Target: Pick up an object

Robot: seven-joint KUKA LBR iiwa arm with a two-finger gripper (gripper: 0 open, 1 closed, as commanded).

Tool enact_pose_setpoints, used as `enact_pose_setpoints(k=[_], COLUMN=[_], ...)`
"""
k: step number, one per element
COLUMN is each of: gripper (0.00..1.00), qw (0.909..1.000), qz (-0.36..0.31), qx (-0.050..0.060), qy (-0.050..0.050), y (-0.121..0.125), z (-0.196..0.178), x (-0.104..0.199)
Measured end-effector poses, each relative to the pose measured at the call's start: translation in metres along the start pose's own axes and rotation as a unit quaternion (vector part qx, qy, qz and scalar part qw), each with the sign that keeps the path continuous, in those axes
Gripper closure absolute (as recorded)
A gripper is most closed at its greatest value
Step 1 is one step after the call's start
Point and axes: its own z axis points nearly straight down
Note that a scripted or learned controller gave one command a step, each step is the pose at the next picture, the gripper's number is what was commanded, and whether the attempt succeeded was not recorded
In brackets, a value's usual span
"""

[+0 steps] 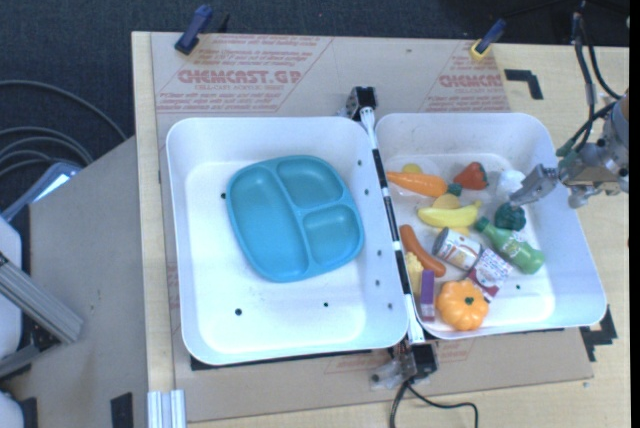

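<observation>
The left bin (200,296) holds 1 blue divided plate (295,216). The right bin (570,266) holds 1 carrot (418,183), 1 banana (447,214), 1 sausage (421,250), 1 can (458,247), 1 pumpkin (464,305) and 1 green bottle (512,247). The hand (535,184) sits over this bin's far right area, beside the bottle; its grip state cannot be determined.
</observation>
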Motion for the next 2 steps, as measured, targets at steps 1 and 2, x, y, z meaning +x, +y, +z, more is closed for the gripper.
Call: enact_pose_setpoints(k=[1,2], gripper=[0.00,0.00], qw=[1.0000,1.0000], qz=[0.000,0.001], qx=[0.000,0.002], qy=[0.000,0.000], y=[0.070,0.136], z=[0.144,0.144], x=[-0.007,0.031])
